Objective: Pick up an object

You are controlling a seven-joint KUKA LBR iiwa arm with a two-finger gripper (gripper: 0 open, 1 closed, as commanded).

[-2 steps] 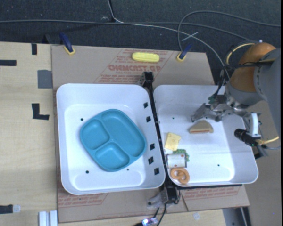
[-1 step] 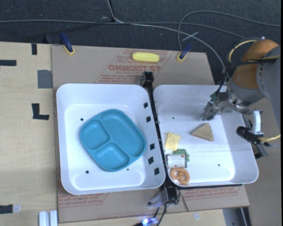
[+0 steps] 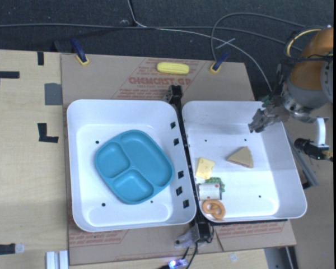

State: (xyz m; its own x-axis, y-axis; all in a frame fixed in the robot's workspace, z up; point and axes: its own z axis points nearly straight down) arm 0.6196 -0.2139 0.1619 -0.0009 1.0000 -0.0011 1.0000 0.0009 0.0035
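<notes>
In the right bin (image 3: 280, 206) lie a tan wedge-shaped piece (image 3: 241, 157), a yellow cheese-like slab (image 3: 205, 167), a small white and green item (image 3: 210, 189) and a brown pretzel (image 3: 214, 209) near the front left corner. My gripper (image 3: 257, 124) hangs over the bin's right rear part, above and to the right of the tan wedge, apart from it. Nothing shows between its fingers.
The left bin (image 3: 84, 122) holds a blue divided plate (image 3: 134, 166). A yellow banana-like toy (image 3: 172, 68) lies on the cardboard behind the bins. Blue and yellow clamps (image 3: 80, 54) hold the cardboard. Cables run across the dark floor at the back.
</notes>
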